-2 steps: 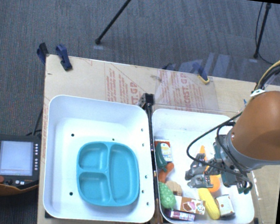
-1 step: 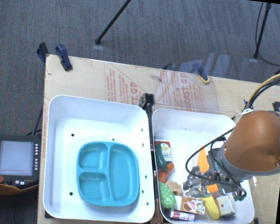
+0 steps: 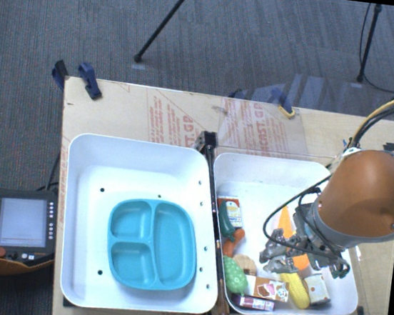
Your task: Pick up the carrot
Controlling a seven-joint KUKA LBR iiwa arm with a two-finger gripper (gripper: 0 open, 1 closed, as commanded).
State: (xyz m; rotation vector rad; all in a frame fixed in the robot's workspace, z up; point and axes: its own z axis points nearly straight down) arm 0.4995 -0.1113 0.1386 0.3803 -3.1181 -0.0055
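The carrot looks like an orange tapered piece lying in the right bin, right of centre. Its lower part runs under the gripper, and an orange patch shows again on the far side. The gripper hangs low over the bin under the arm's orange band, directly above and against the carrot's lower end. Dark cables and the wrist body hide how the carrot sits relative to the gripper.
Around the gripper lie a yellow corn cob, a small white box, a flat packet, a green vegetable and a labelled green bottle. The left bin holds a blue divided plate.
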